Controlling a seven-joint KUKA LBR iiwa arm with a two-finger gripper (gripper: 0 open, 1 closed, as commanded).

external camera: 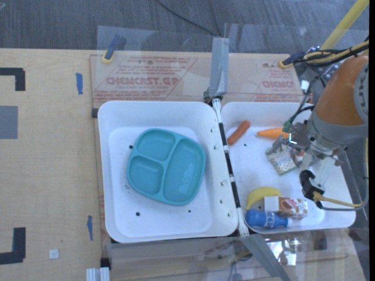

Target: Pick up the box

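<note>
Bench, two white bins. Gripper (291, 151) sits low over right bin (334, 215), grip state unclear. Box (286, 206) lies apart near the front wall: approach step, needs repositioning over it.

A robotics lab, seen from above. A pale wooden tabletop (47, 174) carries two shallow white bins (111, 119) side by side at the centre, with black corner markers (14, 78) and strips of blue tape (79, 83) on the left. A clear plastic sheet (146, 72) lies along the top. Grey carpet (70, 7) and a loose black cable (176, 10) fill the upper frame. A grey and orange robot arm (343, 98) trailing wires enters at the right.
</note>
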